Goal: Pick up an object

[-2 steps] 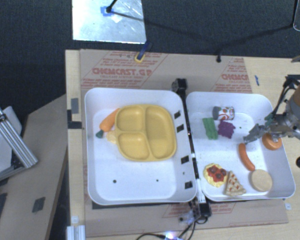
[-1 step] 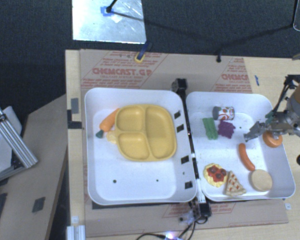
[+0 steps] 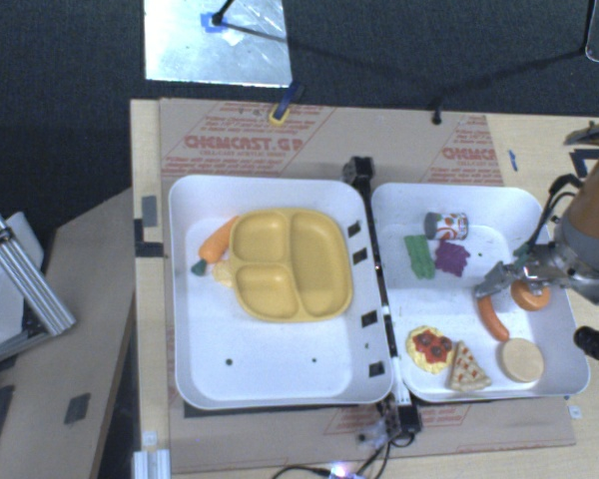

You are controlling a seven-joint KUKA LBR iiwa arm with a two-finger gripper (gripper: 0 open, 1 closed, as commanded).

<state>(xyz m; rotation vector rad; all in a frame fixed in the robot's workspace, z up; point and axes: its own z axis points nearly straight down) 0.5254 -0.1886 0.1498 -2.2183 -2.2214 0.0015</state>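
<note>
Claw: gripper (image 3: 506, 285) sits low over the right side of the right bin (image 3: 554, 375), reaching in from the right under the grey wrist with its orange band.
Claw state: from where I stand I cannot tell how it is set, and I see nothing caught in it.
Nearest thing: an orange round piece (image 3: 530, 295), just beside the claw tip on its right, partly tucked under the metal.
Next nearest: an orange sausage (image 3: 492, 318), just below the tip, near enough that it may be touching; I cannot tell which.
Sausage's long axis: runs from upper left to lower right, slanting toward the bin's near edge.
Likely target: my guess is one of those two, since both lie under or against the claw, and the sausage looks the easier grab.
What the move turns on: the claw would need to straddle the sausage across its narrow width, not along its length.
Further out: a beige disc (image 3: 521, 359) and a pizza slice (image 3: 467, 367) near the front wall, a spaghetti pile (image 3: 430, 348) beside them.
Up the bin: a purple grape bunch (image 3: 452, 258), a green piece (image 3: 418, 255) and a small can (image 3: 446, 227), well apart from the claw.
Other bin: the left bin (image 3: 195, 367) holds a yellow divided plate (image 3: 285, 264) with a carrot (image 3: 217, 240) against its left rim.
</note>
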